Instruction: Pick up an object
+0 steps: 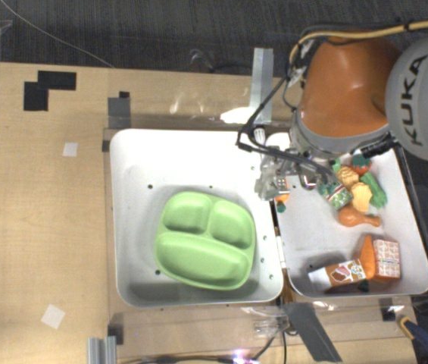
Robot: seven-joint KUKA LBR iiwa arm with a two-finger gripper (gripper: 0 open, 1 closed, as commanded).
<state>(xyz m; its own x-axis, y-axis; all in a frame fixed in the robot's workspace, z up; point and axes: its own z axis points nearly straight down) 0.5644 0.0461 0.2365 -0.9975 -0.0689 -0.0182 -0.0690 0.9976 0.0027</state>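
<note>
My gripper [278,182] hangs below the orange wrist band, over the wall between the two bins near their far side. Its metal fingers are partly hidden by the wrist and I see nothing between them. The right bin [312,241] holds a cluster of small toy foods [356,188] just right of the gripper, an orange drumstick-shaped toy [357,218], an orange carton [379,260] and a small bottle [341,275] lying near the front. The left bin [134,203] holds a green divided plate [206,240].
The arm's grey and orange body [365,89] covers the far part of the right bin. Black cables [263,120] loop off the wrist over the far right corner of the left bin. Wooden bench [39,226] lies to the left.
</note>
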